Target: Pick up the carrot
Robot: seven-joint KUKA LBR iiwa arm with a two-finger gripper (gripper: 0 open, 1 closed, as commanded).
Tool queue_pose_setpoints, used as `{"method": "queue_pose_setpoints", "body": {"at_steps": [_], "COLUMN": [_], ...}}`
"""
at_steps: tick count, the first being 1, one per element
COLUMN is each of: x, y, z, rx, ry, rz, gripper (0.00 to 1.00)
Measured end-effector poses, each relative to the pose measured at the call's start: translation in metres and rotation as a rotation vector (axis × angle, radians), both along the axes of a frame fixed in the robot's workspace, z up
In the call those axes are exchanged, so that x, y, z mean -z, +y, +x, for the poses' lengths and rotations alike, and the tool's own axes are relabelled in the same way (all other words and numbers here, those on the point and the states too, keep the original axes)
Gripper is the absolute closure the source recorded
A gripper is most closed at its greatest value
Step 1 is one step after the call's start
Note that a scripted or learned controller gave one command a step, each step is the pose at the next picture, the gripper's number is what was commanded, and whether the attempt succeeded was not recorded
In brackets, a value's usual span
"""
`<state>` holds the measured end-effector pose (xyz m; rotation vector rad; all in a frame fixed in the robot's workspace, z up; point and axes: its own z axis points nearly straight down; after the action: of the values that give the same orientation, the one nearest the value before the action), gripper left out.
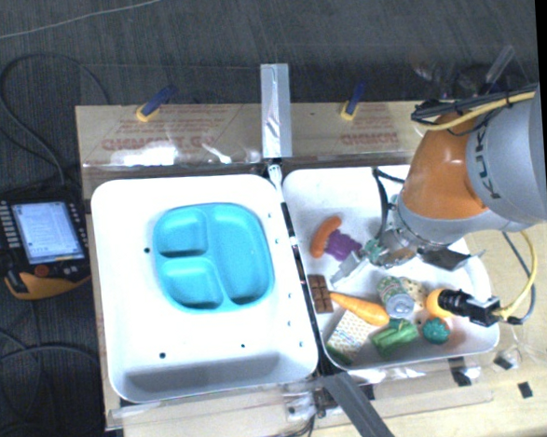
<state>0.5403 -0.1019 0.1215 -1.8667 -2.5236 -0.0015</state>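
Camera view: the grey KUKA arm w/ orange band [448,177] reached in from the frame's right side, over the right-hand shallow white bin [295,188]. Its two-finger gripper [380,250] hung at mid-right of the frame, above the bin's centre, just right of a purple block [344,246] and just above a small printed can [398,297]. Whether the gripper was wide or narrow couldn't be told; the wrist hid that part and the metal bits blurred together. Nothing was visibly held by it.

The long orange tapered plastic carrot [358,306] lay flat on the bin floor, lower centre of the right bin, down-left of the gripper and apart from it. It sat beside a brown chocolate-bar piece [320,293] at its left end, w/ a checkered yellowish wedge [350,333] and a green cylinder-ish toy [394,335] just below. An orange-red sausage-like toy [326,235] sat further up, a look-alike to avoid.

The left-hand white bin [125,363] held a light-blue compartment tray [211,255], w/ nothing seen in it.

Progress, as a judgement: early stage. The carrot wasn't yet grasped or lifted. Left to do: shift gripper down-left over the carrot, align across its narrow width, descend, close, lift.
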Motion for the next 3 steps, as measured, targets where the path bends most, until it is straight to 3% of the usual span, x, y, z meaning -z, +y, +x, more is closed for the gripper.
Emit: {"method": "queue_pose_setpoints", "body": {"at_steps": [1,2,3], "x": [-0.0100,-0.0184,-0.0183], "y": [0.0012,0.0034,0.0035], "z": [-0.0503,-0.0493,-0.0494], "rx": [-0.232,-0.233,-0.233], "ry": [0.001,0.000,0.000], "rz": [-0.001,0.003,0.003], "gripper": [0.00,1.00,0.00]}}
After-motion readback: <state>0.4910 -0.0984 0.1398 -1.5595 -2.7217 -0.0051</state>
